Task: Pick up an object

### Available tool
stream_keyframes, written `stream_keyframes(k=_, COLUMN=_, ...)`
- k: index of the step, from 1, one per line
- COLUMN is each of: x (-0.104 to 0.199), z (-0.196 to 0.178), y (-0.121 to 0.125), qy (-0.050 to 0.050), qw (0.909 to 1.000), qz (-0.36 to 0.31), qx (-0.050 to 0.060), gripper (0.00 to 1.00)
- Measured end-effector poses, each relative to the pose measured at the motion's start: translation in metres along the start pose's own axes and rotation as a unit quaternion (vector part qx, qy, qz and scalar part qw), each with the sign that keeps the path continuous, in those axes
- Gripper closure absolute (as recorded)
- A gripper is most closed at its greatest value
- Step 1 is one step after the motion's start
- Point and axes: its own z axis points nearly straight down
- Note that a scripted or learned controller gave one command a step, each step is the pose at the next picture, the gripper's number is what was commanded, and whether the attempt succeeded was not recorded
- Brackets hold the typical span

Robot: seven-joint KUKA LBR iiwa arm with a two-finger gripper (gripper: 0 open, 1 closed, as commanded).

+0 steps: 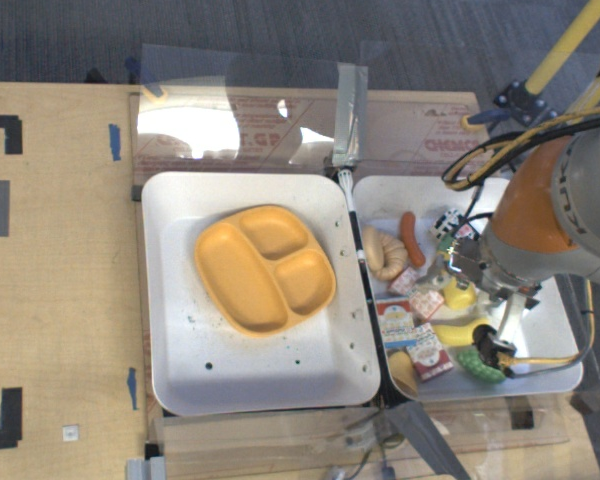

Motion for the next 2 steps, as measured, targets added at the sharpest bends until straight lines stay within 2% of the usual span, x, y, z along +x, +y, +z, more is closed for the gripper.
stream_keyframes(k=1, x=0.002, z=-0.014, y=0.003, qy=0.002, qw=1.0, qz=0.0, qx=-0.005, gripper=1.0)
stream_keyframes(k=2, x=0.081, z=-0.094, y=0.011, qy=0.0, qw=0.9983, qz=0.058, qx=0.007, gripper=1.0)
